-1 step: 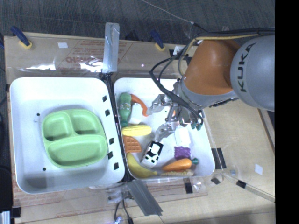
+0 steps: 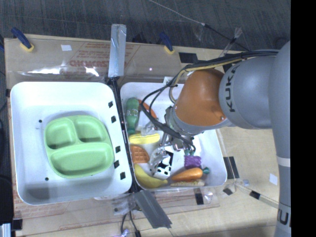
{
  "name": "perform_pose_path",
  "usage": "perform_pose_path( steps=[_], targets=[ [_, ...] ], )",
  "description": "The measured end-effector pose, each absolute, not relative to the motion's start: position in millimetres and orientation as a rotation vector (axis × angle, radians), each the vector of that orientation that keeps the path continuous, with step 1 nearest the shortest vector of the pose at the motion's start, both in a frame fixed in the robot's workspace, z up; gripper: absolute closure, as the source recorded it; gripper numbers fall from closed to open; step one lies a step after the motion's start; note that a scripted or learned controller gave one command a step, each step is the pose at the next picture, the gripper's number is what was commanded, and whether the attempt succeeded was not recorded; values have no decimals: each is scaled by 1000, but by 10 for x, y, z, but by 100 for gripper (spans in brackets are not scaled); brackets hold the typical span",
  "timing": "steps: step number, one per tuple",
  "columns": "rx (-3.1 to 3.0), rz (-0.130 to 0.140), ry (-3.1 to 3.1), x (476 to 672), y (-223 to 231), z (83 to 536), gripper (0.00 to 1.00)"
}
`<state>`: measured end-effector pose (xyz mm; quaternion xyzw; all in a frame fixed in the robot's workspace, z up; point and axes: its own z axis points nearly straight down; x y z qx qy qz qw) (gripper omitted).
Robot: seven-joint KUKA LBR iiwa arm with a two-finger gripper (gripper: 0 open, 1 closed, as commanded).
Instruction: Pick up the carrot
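While the grey arm (image 2: 256, 90) reached in from the right with its orange band (image 2: 200, 98) over the right bin (image 2: 217, 147), the gripper (image 2: 165, 154) hung low above the clutter in that bin's near half. Its metal fingers pointed down toward a black-and-white die (image 2: 163, 168), but they were too small and too tangled with cables to read, so whether they stood apart or together could not be told, and nothing was visibly held between them. The carrot (image 2: 186, 174) lay on its side near the front wall of the right bin, just right of the die, its green top pointing right. A purple item (image 2: 192, 160) sat just behind the carrot, touching or nearly touching it. A banana (image 2: 148, 179) curved along the front left corner of the same bin, beside the die. Behind the banana lay an orange waffle-like piece (image 2: 139, 154) and a yellow piece (image 2: 144, 139), and farther back a green bottle-like object (image 2: 132, 110) rested against the left wall. The left bin (image 2: 29, 181) held a green divided plate (image 2: 78, 146) with three compartments, lying flat near its middle.
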<state>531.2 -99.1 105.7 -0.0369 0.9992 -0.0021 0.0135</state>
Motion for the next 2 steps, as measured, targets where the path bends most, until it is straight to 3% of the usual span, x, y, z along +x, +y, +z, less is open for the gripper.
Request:
perform_pose_path(
  steps=[1,2],
  targets=[
    [-8,-4,3135,5782,-1464,1593,0],
    [670,-1,3069,6102,-2094,915,0]
  ],
)
